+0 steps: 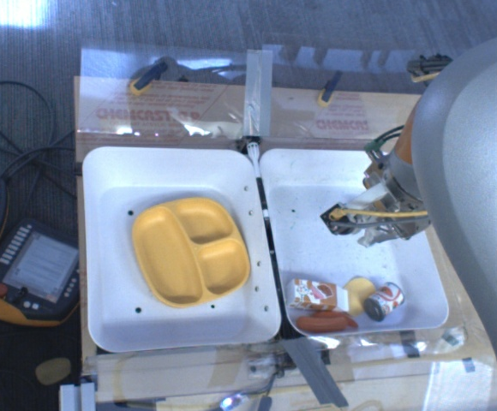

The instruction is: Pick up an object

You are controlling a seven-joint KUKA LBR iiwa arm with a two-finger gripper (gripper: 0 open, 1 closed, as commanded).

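The can [386, 301] lies apart from the jaws, whose opening I cannot tell.

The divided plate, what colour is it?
The divided plate is plain yellow, seen best in the camera view.

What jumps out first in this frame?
The yellow divided plate in the middle of the left bin catches the eye first. Next is the grey arm looming in from the right over the right bin. Along that bin's near edge sits a small cluster: an orange-and-white carton, a red sausage-like piece and a small can.
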